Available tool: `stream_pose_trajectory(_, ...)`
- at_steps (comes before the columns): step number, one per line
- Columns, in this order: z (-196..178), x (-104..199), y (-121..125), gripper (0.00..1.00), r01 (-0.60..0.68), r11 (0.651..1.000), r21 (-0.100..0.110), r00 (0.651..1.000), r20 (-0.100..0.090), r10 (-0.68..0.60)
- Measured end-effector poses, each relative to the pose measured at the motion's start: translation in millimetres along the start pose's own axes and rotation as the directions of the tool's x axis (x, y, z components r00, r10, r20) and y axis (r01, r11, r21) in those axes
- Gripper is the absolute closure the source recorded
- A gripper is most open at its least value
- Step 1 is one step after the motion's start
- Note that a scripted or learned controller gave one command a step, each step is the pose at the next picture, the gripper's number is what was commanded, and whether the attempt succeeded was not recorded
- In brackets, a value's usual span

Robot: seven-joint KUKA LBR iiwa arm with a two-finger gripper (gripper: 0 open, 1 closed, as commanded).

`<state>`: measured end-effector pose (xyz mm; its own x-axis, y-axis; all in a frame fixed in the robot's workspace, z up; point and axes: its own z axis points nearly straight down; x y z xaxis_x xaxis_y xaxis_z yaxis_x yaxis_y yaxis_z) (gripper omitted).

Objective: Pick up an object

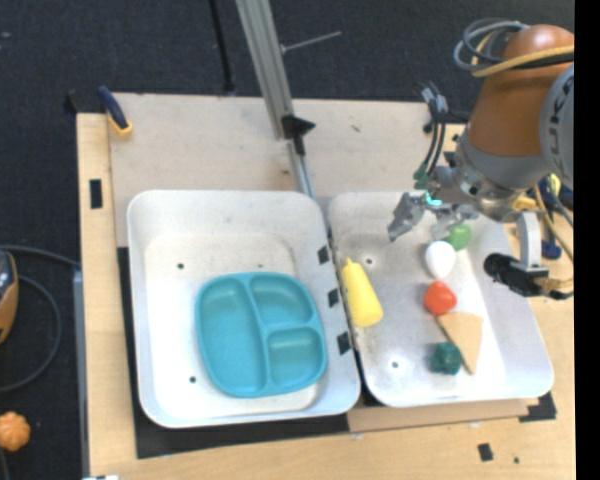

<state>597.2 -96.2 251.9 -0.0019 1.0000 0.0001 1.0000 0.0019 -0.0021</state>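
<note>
Camera view, read from its left: an orange ball (10,429) sits low on the bench (200,143), well apart from everything else. Next comes the left bin (160,218), holding a blue divided plate (262,333). Across the seam, the right bin (375,383) carries my candidates: a yellow bottle-shaped piece (360,292) close to the bin's left wall, then a white egg-like object (440,259), a red ball (440,298) just below it, a tan wedge (464,336), a dark teal lump (445,358) at the wedge's foot, and a green piece (460,236) above the white one. My claw (412,214) hangs over the upper part of that bin, tilted, with nothing between its fingers; whether those fingers stand apart or together I cannot tell from this angle. I judge the white and green pieces the nearest targets. The risk I see is crowding: green, white and red lie so close that a descent aimed at one could strike a neighbour and knock it aside, or the rounded shapes could squirt out as I close
</note>
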Motion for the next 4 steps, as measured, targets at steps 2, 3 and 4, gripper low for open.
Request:
stream_pose_trajectory(2, 41.9, -1.8, 5.6, 0.0, -0.002, 1.0, 0.0, 1.0, 0.002, 0.002)
stream_pose_trajectory(3, 91.2, -11.0, -0.5, 0.0, -0.003, 1.0, 0.001, 1.0, 0.001, 0.003)
stream_pose_trajectory(4, 135.0, -21.4, 5.8, 0.0, -0.006, 1.0, -0.007, 1.0, 0.008, 0.006)
